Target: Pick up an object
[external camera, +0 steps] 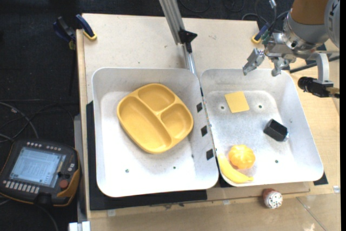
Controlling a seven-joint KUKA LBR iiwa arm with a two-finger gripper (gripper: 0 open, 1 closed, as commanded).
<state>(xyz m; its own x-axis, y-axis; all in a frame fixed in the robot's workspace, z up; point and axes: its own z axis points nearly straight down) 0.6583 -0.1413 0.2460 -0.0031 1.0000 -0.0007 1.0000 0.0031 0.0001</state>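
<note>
the hand (266,65) hangs over the far edge of the right bin (305,116), near that bin's back rim, with the grey arm (316,5) and its orange band rising toward the upper right. its two fingers (252,63) stand apart with an open gap between them, and nothing sits in that gap.

inside the right bin lie four things. a flat yellow square (237,101) rests closest to the hand, a little toward the near side and to the left of it. a small black block (275,130) lies further toward the near side, almost straight below the hand in the view and well apart from it. an orange ball (241,157) sits at the near left part of the bin, touching a yellow banana (233,173) that curves along the bin's near rim. these two are the farthest from the hand.

the left bin (108,116) holds a yellow divided plate (155,117) with three compartments, lying flat.

on the surface (130,40), just past the near edge of the right bin, rests a small speckled ball (272,198). a slanted metal pole (167,0) crosses above the gap between the bins.
</note>
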